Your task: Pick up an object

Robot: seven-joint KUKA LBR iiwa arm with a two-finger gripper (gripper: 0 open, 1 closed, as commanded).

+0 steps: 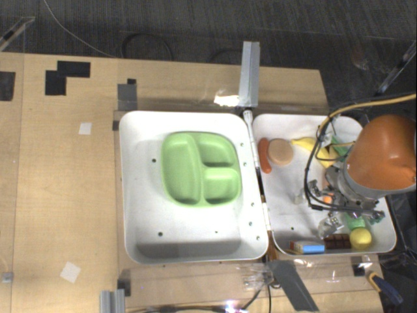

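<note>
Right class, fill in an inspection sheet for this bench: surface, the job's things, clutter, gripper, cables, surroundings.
Surface: wooden bench bearing two white bins, left bin and right bin.
Job's things: in the right bin, tan round block, red piece, yellow ball, blue bar, brown bar.
Clutter: green divided tray in the left bin.
Gripper: gripper low over the right bin, near the ball; grip unclear.
Cables: black and yellow cables on the arm.
Surroundings: dark carpet.
</note>
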